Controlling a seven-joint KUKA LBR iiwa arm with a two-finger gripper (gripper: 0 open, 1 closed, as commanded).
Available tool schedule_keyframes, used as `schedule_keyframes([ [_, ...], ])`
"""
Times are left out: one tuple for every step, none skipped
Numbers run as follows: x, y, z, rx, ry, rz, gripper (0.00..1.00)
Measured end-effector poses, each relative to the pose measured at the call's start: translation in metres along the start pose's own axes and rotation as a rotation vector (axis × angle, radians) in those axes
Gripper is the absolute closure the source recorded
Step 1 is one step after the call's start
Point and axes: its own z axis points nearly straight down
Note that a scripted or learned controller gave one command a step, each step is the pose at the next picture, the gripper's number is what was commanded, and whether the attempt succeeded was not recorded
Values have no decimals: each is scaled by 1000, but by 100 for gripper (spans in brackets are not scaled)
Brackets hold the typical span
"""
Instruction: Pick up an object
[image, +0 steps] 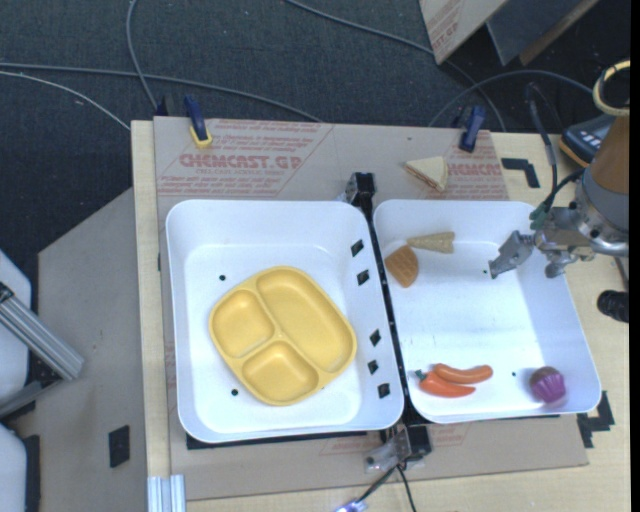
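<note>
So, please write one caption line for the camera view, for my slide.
End effector over the right bin, near the cone; a yellow divided plate lies in the left bin.

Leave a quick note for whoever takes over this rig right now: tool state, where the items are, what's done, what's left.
Tool: over the right bin's upper right part, fingers apart, nothing between them.
Right bin: brown round piece and tan wedge at upper left; orange hot dog at the near edge; purple item in the near right corner.
Left bin: yellow divided plate.
Sandwich wedge lies on the board behind the bins.
Done: nothing picked yet.
Left: grasp and lift one object.
</note>
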Motion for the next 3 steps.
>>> schedule_keyframes([
  [0, 2, -6, -11, -2, -3, 0],
  [1, -3, 56, -4, 0, -2, 0],
  [5, -7, 100, -5, 0, -2, 0],
])
